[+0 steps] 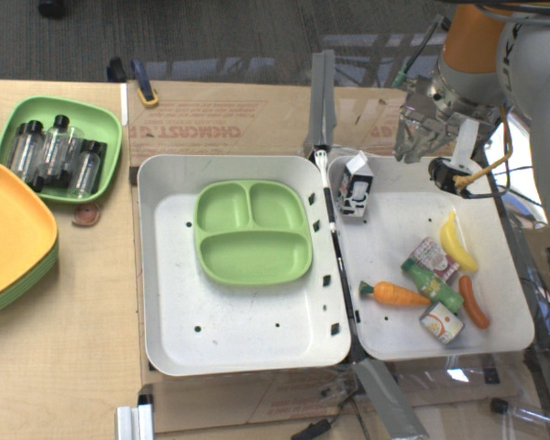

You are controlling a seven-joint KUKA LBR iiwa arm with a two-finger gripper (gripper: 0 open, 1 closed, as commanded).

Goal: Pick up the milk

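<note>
Pincer: we see the pincer [420,145] hanging over the far edge of the right bin, its metal fingers pointing down; we cannot tell how they stand, and nothing sits between them.
Arm: grey, with an orange band above the wrist, reaching in from the right.
Milk: the milk carton [355,186], small, white with dark print and a gabled top, stands upright in the right bin's far left corner, just beside the wall shared with the left bin and apart from the pincer.
Right bin: the shallow white right bin [504,337] also holds a curved yellow banana [457,242], a green packet [431,274], an orange carrot [399,293] with a green tip, a red sausage-shaped piece [474,302] and a small carton [442,324] lying near the front.
Left bin: the left bin [165,328] holds a smooth light-green divided plate [253,232] with three compartments.
Table: on the table [55,374] at the left we see a green tray [60,147] carrying dark-capped clear bottles [53,154], and a stack of orange plates [14,232].
</note>
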